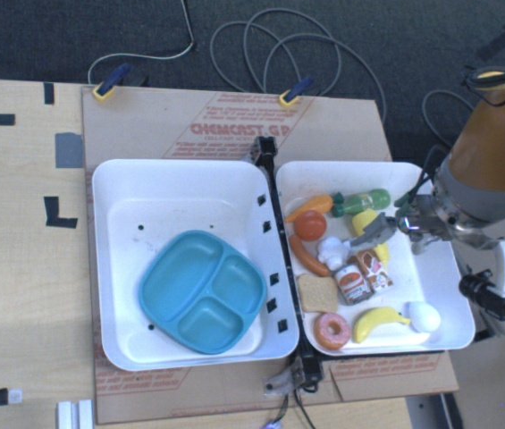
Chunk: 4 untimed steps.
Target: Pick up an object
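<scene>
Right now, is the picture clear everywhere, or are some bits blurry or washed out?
In the camera view, even, soft light; the blue tray is sharp with faint shadow. The white bins' rims look slightly washed out. The small toys in the right bin are soft and hard to tell apart, and the gripper is blurred.

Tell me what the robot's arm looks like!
The arm is thick and round, grey with a big orange band above the wrist. Near the top of that band is a thin bright yellow strip. At its end sits a grey metal gripper, and dark cables loop beside it.
</scene>
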Motion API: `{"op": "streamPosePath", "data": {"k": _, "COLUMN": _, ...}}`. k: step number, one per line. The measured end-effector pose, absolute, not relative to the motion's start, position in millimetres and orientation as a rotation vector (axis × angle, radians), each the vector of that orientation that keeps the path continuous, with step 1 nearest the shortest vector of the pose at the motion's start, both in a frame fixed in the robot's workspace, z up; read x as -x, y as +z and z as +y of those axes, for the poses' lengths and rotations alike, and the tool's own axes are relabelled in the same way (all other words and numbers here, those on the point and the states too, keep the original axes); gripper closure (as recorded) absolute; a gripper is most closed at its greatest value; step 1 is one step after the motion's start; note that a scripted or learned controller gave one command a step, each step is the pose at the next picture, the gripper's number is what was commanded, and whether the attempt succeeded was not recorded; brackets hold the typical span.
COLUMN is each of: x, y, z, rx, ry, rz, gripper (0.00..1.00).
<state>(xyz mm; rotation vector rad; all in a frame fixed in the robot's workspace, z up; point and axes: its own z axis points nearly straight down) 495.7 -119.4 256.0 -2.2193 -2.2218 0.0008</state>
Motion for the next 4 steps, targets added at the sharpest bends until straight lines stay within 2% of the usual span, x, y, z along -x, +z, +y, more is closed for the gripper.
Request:
{"op": "streamPosePath", "data": {"k": 1, "x": -507.4, "y": 128, "z": -95, "rx": 2.212, "ry": 0.008, "rz": -2.218, "gripper": 0.0}}
{"op": "streamPosePath", "data": {"k": 2, "x": -502.3, "y": 106, "z": -110, "rx": 2.219, "ry": 0.002, "rz": -2.221, "gripper": 0.0}}
{"op": "streamPosePath", "data": {"k": 3, "x": -522.5, "y": 88, "z": -105, "rx": 2.237, "ry": 0.002, "rz": -2.228, "gripper": 0.0}}
{"op": "streamPosePath", "data": {"k": 4, "x": -600.3, "y": 86, "z": -110, "rx": 2.221, "ry": -0.003, "rz": -2.227, "gripper": 0.0}}
